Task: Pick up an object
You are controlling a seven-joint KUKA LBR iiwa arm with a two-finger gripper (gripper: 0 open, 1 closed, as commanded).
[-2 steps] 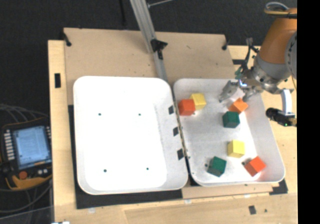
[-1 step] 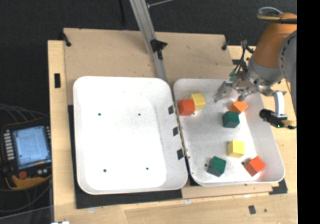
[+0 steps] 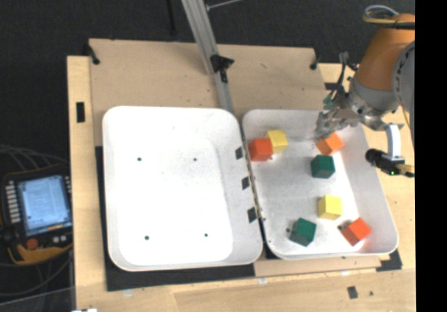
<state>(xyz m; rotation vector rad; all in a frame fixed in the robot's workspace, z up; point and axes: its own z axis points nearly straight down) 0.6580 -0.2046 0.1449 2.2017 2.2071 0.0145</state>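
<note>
the arm (image 3: 380, 70) comes in over the counter's (image 3: 167, 73) right edge and is cut off there. its tool (image 3: 330, 125) hangs low in the right bin (image 3: 380, 192), near the far edge, touching or just above an orange block (image 3: 331, 142). the tool is small and blurry, so i cannot tell if it grips. the block's top is partly hidden.
</note>
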